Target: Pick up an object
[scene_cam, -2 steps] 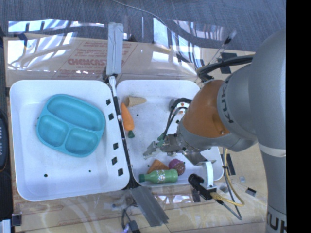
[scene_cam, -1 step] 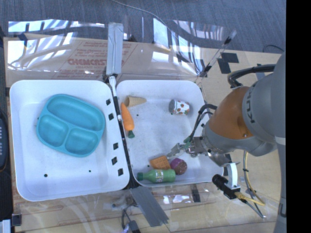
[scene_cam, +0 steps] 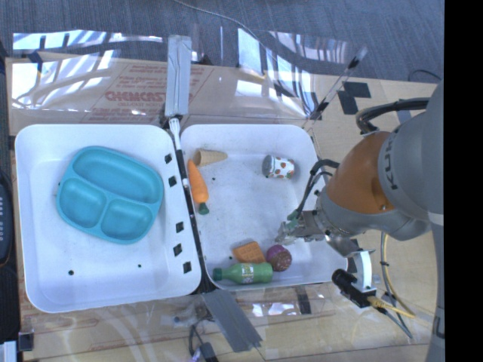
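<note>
The green bottle [scene_cam: 243,274] lies on its side along the near wall of the right bin [scene_cam: 249,138], long axis running across the bin, cap toward the left bin. Just beyond it lie an orange wedge [scene_cam: 249,251] and a dark red ball [scene_cam: 278,257]. The gripper [scene_cam: 293,228] hangs above the ball, holding nothing visible; how far it is open cannot be told.
</note>
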Robot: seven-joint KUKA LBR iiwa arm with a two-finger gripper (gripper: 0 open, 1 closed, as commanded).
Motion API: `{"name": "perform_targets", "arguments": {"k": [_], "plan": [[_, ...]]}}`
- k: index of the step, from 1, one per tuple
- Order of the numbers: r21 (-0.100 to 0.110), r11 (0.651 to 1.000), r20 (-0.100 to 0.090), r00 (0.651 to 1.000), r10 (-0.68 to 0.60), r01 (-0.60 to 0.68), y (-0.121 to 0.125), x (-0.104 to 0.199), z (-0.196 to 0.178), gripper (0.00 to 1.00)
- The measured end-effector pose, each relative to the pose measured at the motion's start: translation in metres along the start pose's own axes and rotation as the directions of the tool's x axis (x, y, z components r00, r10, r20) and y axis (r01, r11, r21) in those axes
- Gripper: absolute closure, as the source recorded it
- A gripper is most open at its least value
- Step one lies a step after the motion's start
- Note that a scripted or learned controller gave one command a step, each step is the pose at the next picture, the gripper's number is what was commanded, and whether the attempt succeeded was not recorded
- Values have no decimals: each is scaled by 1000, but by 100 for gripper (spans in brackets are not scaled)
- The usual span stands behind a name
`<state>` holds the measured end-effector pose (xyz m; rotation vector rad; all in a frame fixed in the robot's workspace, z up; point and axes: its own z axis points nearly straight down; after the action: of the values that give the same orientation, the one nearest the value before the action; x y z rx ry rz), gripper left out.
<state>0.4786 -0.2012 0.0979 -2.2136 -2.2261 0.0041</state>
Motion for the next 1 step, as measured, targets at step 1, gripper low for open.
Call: {"name": "perform_targets", "arguments": {"k": [1], "plan": [[-1,1000,-2,1000,-3,3,92,11,-36,100]]}}
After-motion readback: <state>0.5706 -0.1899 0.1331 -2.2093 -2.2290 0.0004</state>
